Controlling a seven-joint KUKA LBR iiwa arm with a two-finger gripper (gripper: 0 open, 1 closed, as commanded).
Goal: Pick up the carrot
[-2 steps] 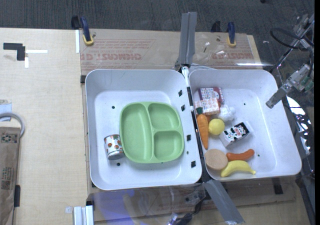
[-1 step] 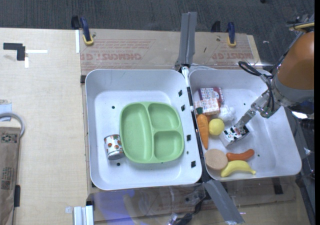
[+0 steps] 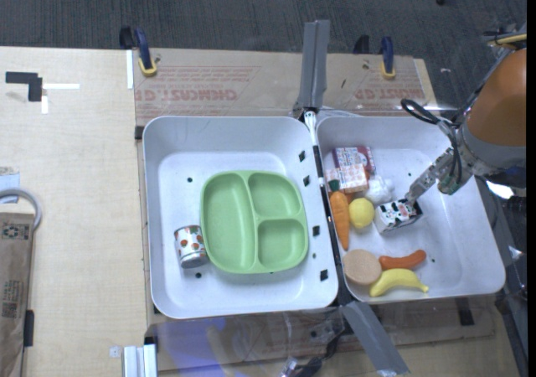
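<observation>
Carrot (image 3: 339, 218), orange and tapered, lay lengthwise against the right white bin's (image 3: 469, 283) left wall, left of the pincer (image 3: 395, 214), whose spread I couldn't tell.

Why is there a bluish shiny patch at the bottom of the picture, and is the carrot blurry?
In the camera view, the bluish patch looks like light glaring off the bench below the left white bin; the long orange carrot looks fairly sharp, while the grey two-finger gripper looks a bit soft.
</observation>
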